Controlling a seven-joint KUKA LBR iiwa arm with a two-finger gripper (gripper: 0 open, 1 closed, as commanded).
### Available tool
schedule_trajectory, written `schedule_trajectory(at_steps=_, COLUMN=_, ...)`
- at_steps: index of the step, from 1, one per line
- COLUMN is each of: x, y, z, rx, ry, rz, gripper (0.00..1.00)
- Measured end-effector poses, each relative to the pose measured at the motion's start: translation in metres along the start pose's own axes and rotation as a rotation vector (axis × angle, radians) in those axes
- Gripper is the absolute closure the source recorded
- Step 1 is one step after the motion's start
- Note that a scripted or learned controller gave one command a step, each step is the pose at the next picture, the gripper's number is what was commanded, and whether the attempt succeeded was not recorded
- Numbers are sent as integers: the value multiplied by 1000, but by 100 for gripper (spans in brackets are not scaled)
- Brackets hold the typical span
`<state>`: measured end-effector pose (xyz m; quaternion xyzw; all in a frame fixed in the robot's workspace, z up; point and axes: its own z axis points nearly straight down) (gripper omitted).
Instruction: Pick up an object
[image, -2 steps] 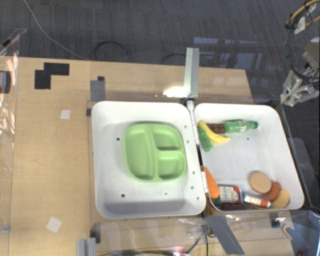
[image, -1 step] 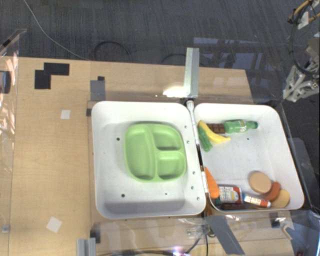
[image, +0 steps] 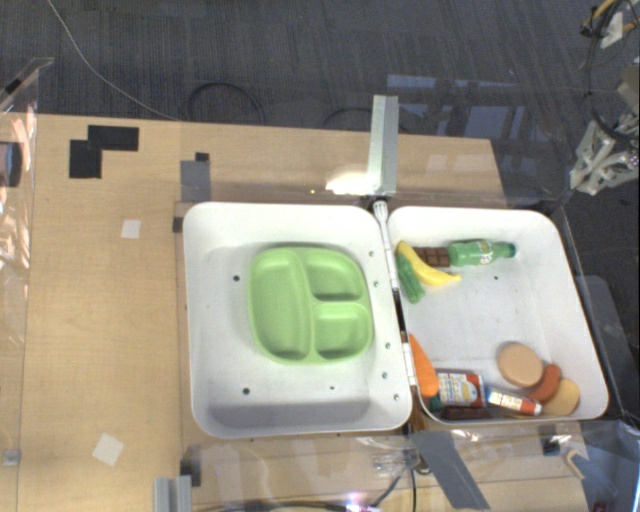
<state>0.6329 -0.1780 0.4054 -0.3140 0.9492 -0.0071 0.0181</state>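
Camera view advice, starting at the near wall of the right bin. A crowded cluster lies against that wall: a red-and-white bottle, a small printed pack, an orange carrot at the bin's near left corner, and a tan disc touching a brown sausage-like piece. These touch or overlap, so a grasp there risks a nudge or a double catch.

Toward the bin's far wall lie a banana crossing a green piece, and a green bottle just beside them. The bottle looks like the best target, taken across its narrow body.

The gripper hangs outside the bin, beyond its far right corner, well apart from everything. Whether it is open or closed I cannot tell, and nothing shows in its hold.
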Motion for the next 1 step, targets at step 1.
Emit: schedule_trajectory(at_steps=1, x=-3, y=-1, z=-14, rx=8, ry=-10, rz=-1, gripper=100)
